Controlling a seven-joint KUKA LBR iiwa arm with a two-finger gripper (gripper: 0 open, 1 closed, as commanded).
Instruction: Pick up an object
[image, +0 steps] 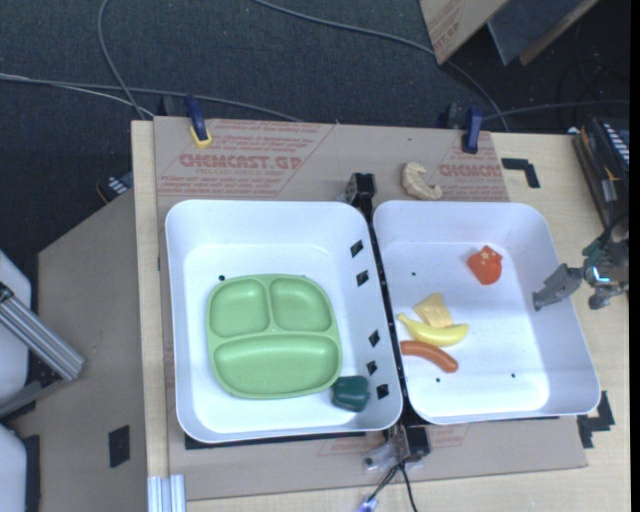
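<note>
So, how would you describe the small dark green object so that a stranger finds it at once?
Look in the left white bin, which holds a light green divided plate. By that plate's lower right corner lies the small dark green block. It is much darker and far smaller than the plate.

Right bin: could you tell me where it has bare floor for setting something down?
The right bin has bare floor near its front wall and left of the red piece. The middle-left is crowded by the banana, yellow wedge and sausage.
</note>
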